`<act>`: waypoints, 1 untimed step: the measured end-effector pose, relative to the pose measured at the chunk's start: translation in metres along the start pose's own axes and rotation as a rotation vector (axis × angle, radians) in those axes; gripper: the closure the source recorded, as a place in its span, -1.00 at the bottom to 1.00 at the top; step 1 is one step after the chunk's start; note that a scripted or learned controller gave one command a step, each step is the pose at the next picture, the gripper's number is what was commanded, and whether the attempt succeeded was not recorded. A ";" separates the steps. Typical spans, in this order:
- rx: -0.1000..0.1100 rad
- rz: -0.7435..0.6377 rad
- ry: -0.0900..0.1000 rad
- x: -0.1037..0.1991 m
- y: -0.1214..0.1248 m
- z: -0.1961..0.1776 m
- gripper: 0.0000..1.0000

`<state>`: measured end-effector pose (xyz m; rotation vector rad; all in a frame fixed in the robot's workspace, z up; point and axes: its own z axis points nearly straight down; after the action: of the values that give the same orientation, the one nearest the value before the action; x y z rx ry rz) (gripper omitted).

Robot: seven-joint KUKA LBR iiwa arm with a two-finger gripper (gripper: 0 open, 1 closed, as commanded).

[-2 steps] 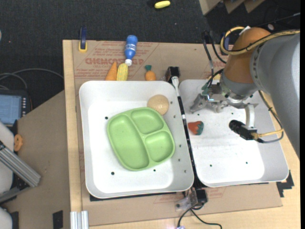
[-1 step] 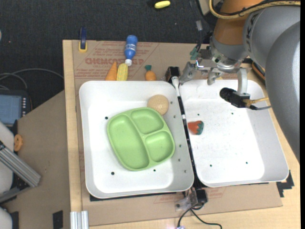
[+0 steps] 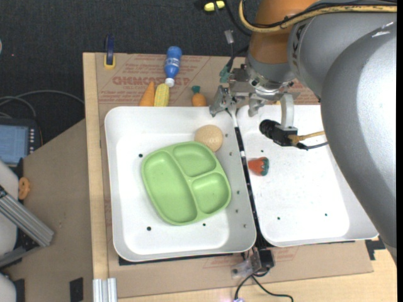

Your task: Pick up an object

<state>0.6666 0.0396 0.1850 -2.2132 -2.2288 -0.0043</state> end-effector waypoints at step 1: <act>0.008 0.013 -0.003 -0.049 -0.062 0.000 -1.00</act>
<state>0.6046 -0.0093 0.1846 -2.2248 -2.2118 0.0085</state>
